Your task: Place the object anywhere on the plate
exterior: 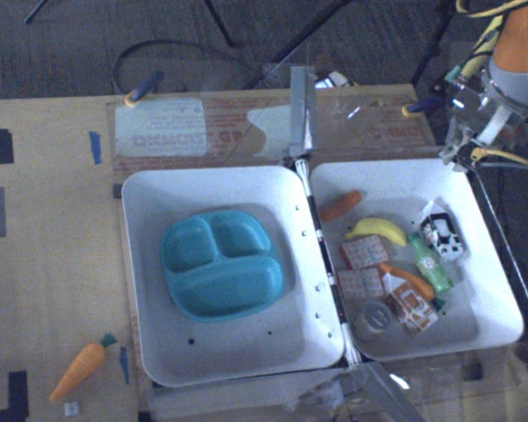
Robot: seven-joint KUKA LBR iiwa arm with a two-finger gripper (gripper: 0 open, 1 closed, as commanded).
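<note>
A teal divided plate (221,264) lies in the left white bin (156,346) with nothing on it. The right bin (493,316) holds several items: an orange sausage-like piece (339,205), a banana (378,231), a green bottle (430,262), a white and black carton (441,230), two small printed boxes (365,253), a carrot (406,280), an orange and white carton (413,308) and a grey can (375,317). My gripper (464,149) hangs over the back right corner of the right bin, apart from all the items.
A toy carrot (77,370) lies on the bench outside the bins at the front left. A metal divider (326,273) separates the bins. Clamps and cables sit along the back edge near the arm.
</note>
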